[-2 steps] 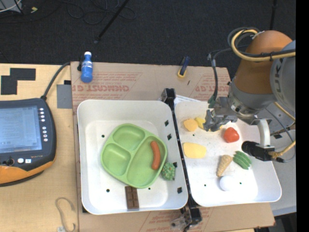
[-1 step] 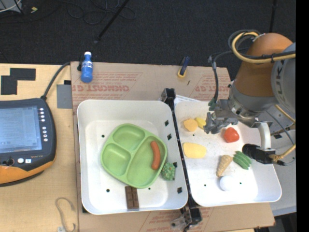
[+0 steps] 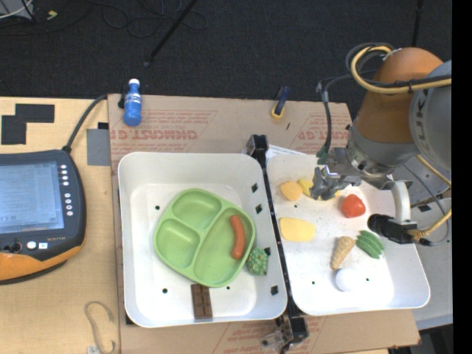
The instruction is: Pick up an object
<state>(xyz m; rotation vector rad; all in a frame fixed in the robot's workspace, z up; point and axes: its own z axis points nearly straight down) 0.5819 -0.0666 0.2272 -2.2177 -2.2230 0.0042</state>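
My gripper (image 3: 322, 186) hangs low over the back of the right bin (image 3: 413, 290), next to a small yellow piece (image 3: 306, 186) and a yellow-orange lump (image 3: 291, 191) to its left. A red tomato-like toy (image 3: 353, 206) lies just right of it. Further forward lie a yellow lemon-shaped toy (image 3: 296, 229), a tan cone (image 3: 341, 251), a green vegetable (image 3: 369, 243) and a white egg (image 3: 344, 279). Nothing shows between the fingers.
The left bin (image 3: 136, 286) holds a green divided plate (image 3: 177, 236) with a red sausage (image 3: 237, 236), a broccoli piece (image 3: 257, 261) and a brown bar (image 3: 201, 302). A blue bottle (image 3: 133, 103) and a tablet pendant (image 3: 33, 201) sit at the left.
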